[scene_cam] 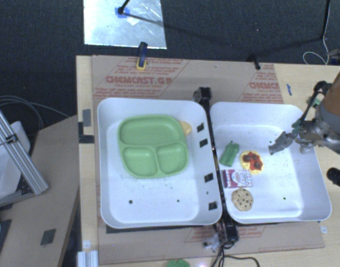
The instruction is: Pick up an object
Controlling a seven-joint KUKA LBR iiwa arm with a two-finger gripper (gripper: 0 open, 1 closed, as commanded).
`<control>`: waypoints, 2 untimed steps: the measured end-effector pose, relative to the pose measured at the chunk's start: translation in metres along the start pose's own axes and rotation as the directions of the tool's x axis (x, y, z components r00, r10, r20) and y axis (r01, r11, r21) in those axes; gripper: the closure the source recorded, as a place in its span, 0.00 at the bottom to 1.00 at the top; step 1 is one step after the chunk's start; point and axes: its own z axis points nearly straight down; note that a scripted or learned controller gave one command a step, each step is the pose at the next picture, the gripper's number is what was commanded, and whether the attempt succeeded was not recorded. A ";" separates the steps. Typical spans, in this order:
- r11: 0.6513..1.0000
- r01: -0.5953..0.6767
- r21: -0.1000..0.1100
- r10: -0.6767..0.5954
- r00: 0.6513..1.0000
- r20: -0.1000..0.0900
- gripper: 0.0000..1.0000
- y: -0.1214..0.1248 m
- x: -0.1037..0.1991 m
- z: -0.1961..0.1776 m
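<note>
In the right bin lie a green oblong piece, a red and yellow toy food piece, a small white and red packet and a brown cookie. They cluster in the bin's left half. My gripper hangs over the right bin, to the right of the red and yellow piece and apart from it. Nothing shows between its fingers.
The left bin holds a green divided plate with a small yellow piece at its upper right edge. A black divider with clips runs between the bins. The arm's grey body stands over the right bin's right rim.
</note>
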 end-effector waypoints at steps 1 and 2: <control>1.000 0.006 0.007 -0.006 1.000 -0.005 0.00 0.009 0.061 0.090; 1.000 0.003 -0.002 -0.003 1.000 0.000 0.00 0.043 0.061 0.114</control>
